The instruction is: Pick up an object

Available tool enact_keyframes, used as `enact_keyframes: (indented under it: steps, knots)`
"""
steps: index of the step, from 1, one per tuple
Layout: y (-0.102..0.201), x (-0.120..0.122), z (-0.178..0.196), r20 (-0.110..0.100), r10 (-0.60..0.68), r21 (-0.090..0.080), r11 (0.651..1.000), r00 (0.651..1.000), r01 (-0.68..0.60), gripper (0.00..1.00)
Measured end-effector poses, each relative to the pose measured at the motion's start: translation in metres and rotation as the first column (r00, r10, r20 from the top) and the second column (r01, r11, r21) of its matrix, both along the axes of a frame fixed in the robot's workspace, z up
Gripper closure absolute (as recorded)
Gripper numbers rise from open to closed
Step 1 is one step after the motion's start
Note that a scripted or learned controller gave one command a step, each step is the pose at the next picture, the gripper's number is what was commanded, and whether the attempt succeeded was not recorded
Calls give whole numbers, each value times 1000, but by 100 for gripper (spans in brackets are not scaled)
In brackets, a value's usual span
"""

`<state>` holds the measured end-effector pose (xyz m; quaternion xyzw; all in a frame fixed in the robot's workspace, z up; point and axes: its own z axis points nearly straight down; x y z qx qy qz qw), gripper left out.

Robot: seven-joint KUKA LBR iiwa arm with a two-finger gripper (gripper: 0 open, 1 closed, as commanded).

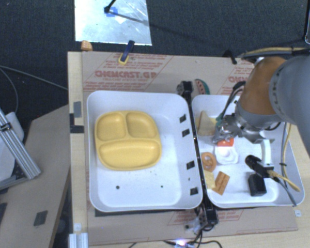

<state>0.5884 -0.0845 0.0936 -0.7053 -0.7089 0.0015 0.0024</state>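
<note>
The likeliest target is the small red-and-white piece (227,153) near the middle of the right bin (238,192), a little toward the bin's 9 o'clock side. It looks like a light, rigid plastic toy. It should lift with little force, though the smooth surface may slip, so a pinch across its narrow sides, low on the white body, seems safest. The claw (223,137) hangs directly at its 12 o'clock, touching it or nearly so. I cannot tell from this slant whether the claw is open or closed, and nothing is visibly held. At the piece's 8 o'clock, just beside it, lies an orange ring (208,160). A tan cracker (221,183) sits near its 6 o'clock and a pale wedge (205,122) at 11 o'clock. These close neighbours could be nudged. Farther out at 9 o'clock, the left bin (144,187) holds a yellow divided plate (127,139), and both bins rest on the table (144,74).
</note>
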Motion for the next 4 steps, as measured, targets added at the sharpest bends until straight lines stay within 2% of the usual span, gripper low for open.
enact_keyframes:
  steps: [1, 3, 4]
  knots:
    - [1, -8, -5, 21, -3, -4, 1000, 1000, 3, 100]
    - [1, -46, -4, 23, -4, -5, 1000, 1000, 4, 100]
    - [59, 19, 98, 23, 7, 0, 1000, 1000, -7, 100]
